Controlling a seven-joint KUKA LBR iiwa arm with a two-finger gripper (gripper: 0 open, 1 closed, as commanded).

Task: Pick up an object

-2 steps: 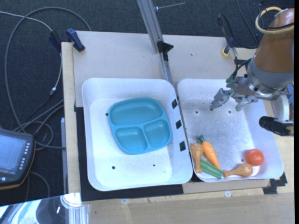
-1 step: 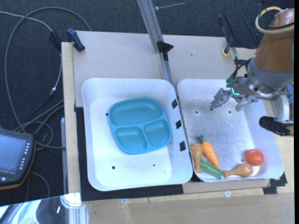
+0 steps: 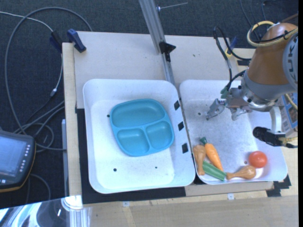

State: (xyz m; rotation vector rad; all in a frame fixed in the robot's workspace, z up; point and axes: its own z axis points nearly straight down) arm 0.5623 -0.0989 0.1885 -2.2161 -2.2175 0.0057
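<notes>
Toys crowd the near edge of the right bin (image 3: 284, 171): two carrots (image 3: 208, 156), green pod (image 3: 214, 172), tomato (image 3: 258, 159), tan gourd (image 3: 242, 173). Tool (image 3: 222, 110) hovers over bare floor at the bin's 11 o'clock, well apart from them; fingers look spread, nothing between. Likely staging above the pile. Left bin (image 3: 94, 174), at the tool's 9 o'clock, carries a blue divided tray (image 3: 141, 126).

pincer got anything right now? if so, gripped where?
Nothing held. The pincer hangs over bare floor of the right bin; the carrots, tomato and other items lie apart, along its near edge.
</notes>
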